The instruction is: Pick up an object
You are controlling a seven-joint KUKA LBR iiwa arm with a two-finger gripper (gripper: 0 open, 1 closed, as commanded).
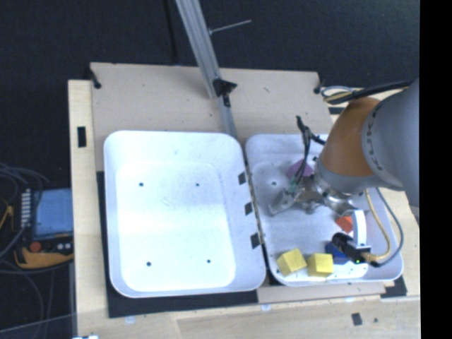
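Hanging over the right bin (279, 162), the arm (367, 147) nears 2 yellow blocks (305, 263).

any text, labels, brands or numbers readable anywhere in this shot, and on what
None can be read.
The blue device left of the bench has a strip of small markings along its left edge, too small and blurred to read.
The two yellow blocks in the right bin show plain faces.
The left bin carries only four dark dots, no characters.
The arm's orange band shows no lettering.
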